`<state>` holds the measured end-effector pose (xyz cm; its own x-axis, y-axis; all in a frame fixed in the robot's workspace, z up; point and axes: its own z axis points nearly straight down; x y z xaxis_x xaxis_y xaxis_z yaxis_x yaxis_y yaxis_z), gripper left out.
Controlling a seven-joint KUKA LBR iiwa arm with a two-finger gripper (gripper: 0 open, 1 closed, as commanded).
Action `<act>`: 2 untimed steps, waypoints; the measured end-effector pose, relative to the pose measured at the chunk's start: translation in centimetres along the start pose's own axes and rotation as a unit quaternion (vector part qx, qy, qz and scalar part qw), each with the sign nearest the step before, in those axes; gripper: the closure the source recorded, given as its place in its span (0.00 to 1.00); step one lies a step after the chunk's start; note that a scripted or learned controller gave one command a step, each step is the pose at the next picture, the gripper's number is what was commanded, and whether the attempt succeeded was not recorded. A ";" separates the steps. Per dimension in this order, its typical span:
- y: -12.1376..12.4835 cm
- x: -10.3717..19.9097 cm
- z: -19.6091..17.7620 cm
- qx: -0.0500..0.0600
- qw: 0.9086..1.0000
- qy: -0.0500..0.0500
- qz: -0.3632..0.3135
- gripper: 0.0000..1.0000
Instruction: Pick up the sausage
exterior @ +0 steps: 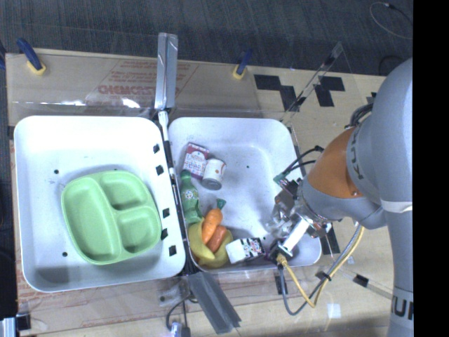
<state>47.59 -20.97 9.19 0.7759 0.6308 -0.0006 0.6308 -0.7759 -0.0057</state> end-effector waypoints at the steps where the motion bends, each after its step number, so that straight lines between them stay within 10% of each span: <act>1: 0.0 0.0 0.0 -0.001 1.000 0.000 0.000 0.00; 2: 3.9 5.7 -3.1 -0.001 1.000 0.000 -0.004 0.00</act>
<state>54.43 -20.40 12.26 0.7714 0.6364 -0.0003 0.6363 -0.7714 -0.0044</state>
